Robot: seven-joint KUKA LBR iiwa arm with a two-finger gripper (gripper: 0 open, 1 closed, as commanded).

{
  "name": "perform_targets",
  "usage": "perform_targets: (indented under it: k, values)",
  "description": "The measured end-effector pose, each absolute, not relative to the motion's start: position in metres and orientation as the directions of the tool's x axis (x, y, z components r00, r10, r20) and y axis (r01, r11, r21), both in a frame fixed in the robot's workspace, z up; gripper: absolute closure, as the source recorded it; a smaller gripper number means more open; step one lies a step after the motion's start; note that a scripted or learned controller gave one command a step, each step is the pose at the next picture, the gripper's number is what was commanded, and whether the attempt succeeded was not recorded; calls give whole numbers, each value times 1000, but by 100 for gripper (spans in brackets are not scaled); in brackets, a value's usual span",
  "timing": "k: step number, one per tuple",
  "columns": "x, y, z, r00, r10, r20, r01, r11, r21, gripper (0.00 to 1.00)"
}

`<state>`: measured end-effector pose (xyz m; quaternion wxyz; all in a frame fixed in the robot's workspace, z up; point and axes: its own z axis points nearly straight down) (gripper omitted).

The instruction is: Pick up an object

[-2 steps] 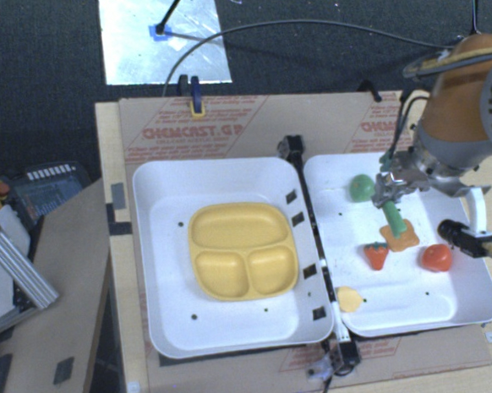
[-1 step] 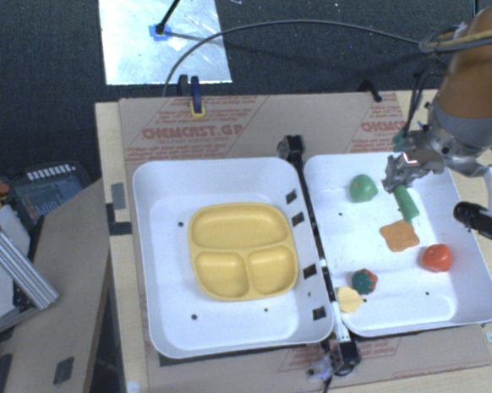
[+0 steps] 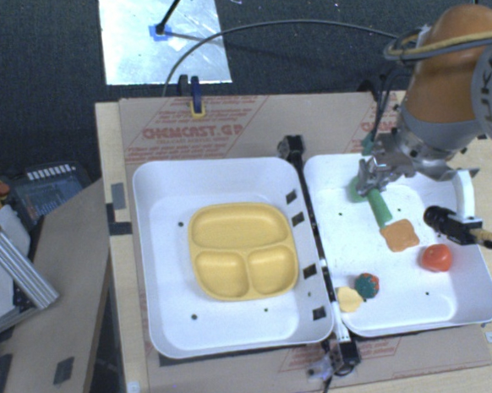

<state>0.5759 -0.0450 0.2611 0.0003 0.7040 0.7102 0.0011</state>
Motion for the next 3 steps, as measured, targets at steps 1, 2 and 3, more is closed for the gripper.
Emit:
perform_targets:
  k: [1,2,3]
  values:
    - [568,-2,259,-9,1000,1,1000,9,2,100]
    - [557,45,242,-9,1000,2,1000,9,0,100]
    - [549,99,228,-10,1000,2,1000,10,-1,100]
